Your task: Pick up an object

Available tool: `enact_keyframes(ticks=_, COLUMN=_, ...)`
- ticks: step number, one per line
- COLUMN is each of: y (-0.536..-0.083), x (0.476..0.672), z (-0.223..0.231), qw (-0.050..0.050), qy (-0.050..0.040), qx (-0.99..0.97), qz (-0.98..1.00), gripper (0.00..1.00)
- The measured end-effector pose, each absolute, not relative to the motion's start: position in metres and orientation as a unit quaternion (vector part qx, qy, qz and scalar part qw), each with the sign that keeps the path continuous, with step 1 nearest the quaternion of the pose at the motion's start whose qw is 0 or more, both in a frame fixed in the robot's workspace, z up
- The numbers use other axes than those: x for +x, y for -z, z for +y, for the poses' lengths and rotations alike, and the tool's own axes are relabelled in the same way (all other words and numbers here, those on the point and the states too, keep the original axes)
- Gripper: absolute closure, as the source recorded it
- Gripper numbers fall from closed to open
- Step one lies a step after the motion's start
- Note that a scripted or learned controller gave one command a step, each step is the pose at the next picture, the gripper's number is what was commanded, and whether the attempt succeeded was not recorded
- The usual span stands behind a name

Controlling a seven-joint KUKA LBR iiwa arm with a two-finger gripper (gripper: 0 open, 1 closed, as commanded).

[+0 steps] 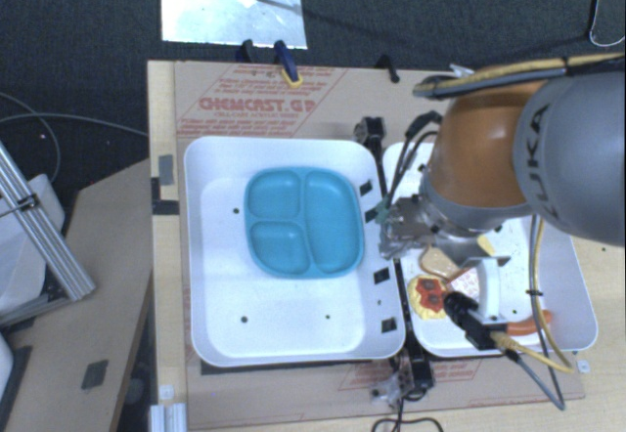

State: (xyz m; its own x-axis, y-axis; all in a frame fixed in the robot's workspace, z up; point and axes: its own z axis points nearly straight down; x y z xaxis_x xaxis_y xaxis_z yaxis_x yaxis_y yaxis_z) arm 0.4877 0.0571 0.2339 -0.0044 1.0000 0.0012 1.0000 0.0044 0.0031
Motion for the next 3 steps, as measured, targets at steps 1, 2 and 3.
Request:
enact_keyframes(ticks=1, y=-0.198, x=0.486, z=0.116, qw=-0.002, qy=0.0008, qx=0.704, qz=0.710, gripper=1.00)
enact_keyframes(ticks=2, y=-0.214, x=0.487, z=0.036, qw=0.002, qy=0.0001, qx=0.709, qz=0.705, gripper=1.00)
enact_keyframes(ticks=3, y=-0.333, x=0.506, z=0.111, qw=0.003, qy=-0.0070, qx=0.702, qz=0.712, gripper=1.00)
